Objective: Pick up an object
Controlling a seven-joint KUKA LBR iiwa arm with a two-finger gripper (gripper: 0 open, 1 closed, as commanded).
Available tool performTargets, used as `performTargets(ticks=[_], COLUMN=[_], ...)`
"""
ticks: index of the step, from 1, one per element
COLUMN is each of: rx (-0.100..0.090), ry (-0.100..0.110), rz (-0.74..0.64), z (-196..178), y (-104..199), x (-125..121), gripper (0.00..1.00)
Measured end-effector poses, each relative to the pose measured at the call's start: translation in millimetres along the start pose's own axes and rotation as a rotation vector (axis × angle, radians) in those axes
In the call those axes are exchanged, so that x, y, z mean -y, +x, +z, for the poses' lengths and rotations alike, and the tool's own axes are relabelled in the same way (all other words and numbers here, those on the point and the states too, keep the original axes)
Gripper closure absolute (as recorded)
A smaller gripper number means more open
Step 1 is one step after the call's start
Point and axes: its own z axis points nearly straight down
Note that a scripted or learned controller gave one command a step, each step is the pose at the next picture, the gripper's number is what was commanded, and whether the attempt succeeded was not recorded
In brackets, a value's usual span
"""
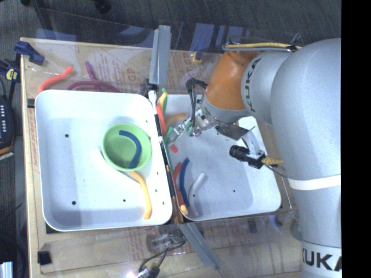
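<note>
A grey arm [301, 114] reaches from the right over the right bin [264, 198], its wrist bent down toward the upper-left corner. The gripper [184, 129] hangs low near the divider; how its jaws stand cannot be told. Below it, well apart, lie a blue strip [183, 175] and a pale grey piece [197, 184], both running roughly up-down. Far left sits a green bowl [127, 148].

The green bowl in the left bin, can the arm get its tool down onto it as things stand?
Probably yes. The green bowl sits open from above in the left bin, with just a blue strip lying in it. The tool is over the right bin, near the shared wall.
</note>
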Motion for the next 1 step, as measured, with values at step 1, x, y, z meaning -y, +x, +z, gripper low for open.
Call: performTargets(ticks=[1], rx=[0.000], ry=[0.000], rz=[-0.017], z=[1.3], y=[-2.4], x=[-4.5], gripper=[0.00])
